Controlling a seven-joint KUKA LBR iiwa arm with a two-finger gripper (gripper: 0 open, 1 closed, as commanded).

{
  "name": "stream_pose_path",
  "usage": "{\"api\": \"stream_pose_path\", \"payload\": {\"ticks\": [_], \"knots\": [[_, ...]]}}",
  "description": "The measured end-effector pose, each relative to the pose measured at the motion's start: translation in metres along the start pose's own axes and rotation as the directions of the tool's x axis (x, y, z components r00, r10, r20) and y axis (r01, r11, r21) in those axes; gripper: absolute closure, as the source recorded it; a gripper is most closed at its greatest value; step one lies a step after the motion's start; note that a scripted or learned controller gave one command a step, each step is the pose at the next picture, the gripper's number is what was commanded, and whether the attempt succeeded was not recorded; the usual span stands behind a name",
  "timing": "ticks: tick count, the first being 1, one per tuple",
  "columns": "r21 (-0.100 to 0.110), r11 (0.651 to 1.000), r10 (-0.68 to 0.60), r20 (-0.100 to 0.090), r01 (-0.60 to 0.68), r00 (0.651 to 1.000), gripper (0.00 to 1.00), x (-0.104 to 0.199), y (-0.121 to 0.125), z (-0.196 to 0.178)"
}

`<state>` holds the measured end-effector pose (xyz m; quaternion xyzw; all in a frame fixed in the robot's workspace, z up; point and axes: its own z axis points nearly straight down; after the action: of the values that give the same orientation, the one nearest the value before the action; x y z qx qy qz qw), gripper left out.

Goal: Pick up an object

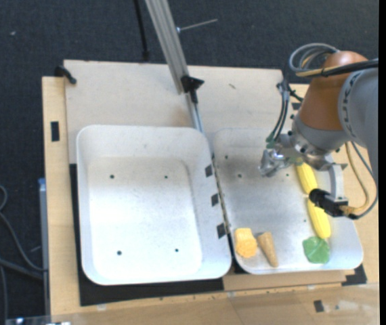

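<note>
My two-finger metal gripper (271, 161) hovering over right shallow white bin (247, 147); cannot tell its state, nothing seen in it. Long yellow banana-shaped object (313, 202) lying just beside, partly under wrist. Risk: closing on bare floor, or nudging banana against bin wall.

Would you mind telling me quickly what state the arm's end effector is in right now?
End effector: cannot be told from this view; it hangs over the right bin, with no object seen in its grasp.
</note>
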<state>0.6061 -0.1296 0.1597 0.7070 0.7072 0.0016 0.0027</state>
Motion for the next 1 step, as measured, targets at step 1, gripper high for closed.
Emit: {"api": "stream_pose_path", "payload": {"ticks": [1], "knots": [[0.0, 1.0, -0.002, 0.0, 0.002, 1.0, 1.0, -0.0013, 0.0014, -0.0437]]}}
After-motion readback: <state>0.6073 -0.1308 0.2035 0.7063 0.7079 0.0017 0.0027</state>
